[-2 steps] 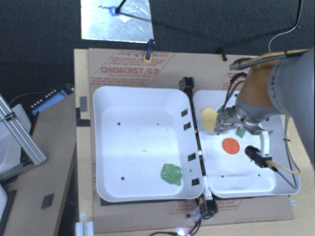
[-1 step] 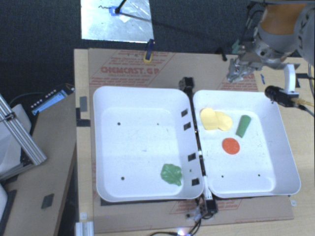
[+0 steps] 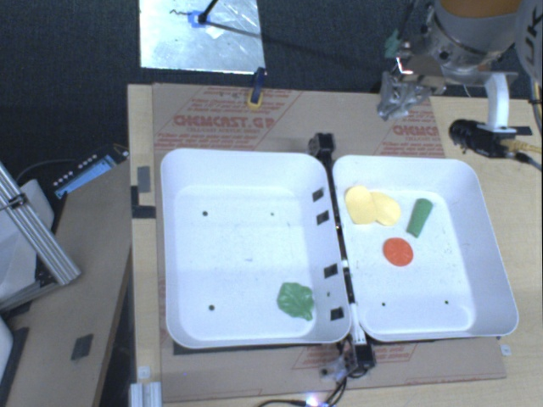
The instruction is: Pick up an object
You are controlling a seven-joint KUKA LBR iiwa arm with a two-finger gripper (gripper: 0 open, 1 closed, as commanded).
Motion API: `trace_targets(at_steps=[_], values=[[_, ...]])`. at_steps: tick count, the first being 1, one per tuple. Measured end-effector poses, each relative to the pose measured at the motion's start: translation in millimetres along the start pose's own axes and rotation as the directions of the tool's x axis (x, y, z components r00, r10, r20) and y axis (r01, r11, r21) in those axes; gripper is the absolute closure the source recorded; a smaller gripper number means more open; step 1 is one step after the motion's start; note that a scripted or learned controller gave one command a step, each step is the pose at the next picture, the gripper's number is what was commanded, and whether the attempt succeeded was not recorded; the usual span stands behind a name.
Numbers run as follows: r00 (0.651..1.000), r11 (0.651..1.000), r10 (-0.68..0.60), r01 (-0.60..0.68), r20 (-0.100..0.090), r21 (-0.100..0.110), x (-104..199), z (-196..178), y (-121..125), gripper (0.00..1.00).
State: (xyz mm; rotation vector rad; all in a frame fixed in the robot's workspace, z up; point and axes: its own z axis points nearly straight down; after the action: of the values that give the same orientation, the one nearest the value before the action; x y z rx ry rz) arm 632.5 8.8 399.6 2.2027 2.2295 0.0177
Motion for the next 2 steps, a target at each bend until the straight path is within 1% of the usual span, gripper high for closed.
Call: trace_targets(at_steps=[1, 2], values=[[1.000, 1.000, 0.003, -0.003, 0.001, 0.019, 56.0, 73.0, -37.0, 1.00], [1.000, 1.000, 0.002, -0.002, 0.001, 0.020, 120.6, 143.6, -60.4, 1.00]])
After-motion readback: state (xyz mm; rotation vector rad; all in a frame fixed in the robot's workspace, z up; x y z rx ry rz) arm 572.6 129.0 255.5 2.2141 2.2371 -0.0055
